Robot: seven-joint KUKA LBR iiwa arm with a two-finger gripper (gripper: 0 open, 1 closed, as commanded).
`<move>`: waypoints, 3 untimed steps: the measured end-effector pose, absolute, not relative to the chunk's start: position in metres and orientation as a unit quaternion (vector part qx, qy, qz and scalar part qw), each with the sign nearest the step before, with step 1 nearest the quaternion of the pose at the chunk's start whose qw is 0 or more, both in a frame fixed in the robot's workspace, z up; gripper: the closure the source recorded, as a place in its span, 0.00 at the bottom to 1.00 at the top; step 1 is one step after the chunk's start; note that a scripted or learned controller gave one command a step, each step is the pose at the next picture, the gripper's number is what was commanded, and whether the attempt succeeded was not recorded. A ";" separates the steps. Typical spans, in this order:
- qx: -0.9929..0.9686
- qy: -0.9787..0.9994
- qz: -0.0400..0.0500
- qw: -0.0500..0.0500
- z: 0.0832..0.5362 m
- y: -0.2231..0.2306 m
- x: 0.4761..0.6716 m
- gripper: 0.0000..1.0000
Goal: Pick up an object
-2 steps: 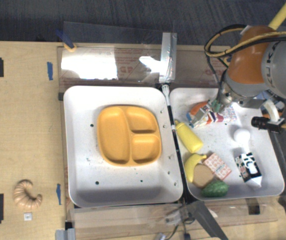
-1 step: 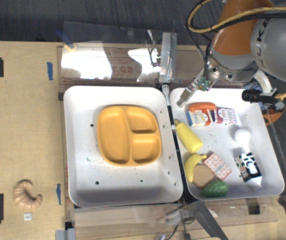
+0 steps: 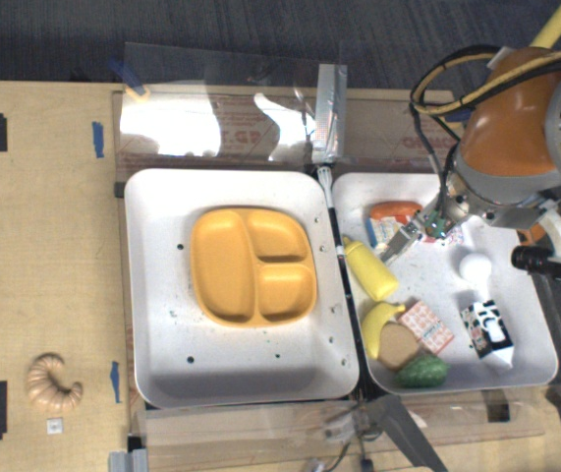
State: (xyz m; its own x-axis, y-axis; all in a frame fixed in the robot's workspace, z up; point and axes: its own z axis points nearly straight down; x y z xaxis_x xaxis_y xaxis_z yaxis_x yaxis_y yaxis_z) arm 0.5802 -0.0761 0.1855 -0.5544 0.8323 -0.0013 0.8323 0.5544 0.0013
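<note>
The arm reaches into the right bin (image 3: 540,357) from the right, its gripper (image 3: 405,241) low over the bin's upper left, just beside an orange-and-white packet (image 3: 390,217) and above a yellow bottle (image 3: 370,270). Whether anything sits in its grasp cannot be told. Lower in that bin lie a brown round piece (image 3: 397,343), a green item (image 3: 420,370), a red-patterned packet (image 3: 427,325) and a black-and-white carton (image 3: 486,328). The left bin (image 3: 152,293) holds a yellow divided tray (image 3: 253,265). A croissant (image 3: 52,382) lies on the counter (image 3: 34,264)

Two white bins (image 3: 152,264), one yellow divided plate (image 3: 253,264)
</note>
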 end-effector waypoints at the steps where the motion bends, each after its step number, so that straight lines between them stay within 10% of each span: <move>1: 0.499 0.867 0.001 0.001 0.185 -0.084 0.579 0.00; 2: 0.621 0.784 -0.001 -0.001 0.131 -0.139 0.592 0.00; 3: 0.606 0.795 0.001 0.004 0.088 -0.104 0.566 0.00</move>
State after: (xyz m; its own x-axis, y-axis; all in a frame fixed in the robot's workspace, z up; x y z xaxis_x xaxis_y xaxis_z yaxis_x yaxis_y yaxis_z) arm 0.5662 -0.1041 0.0880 -0.2644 0.9644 -0.0054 0.9644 0.2644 0.0076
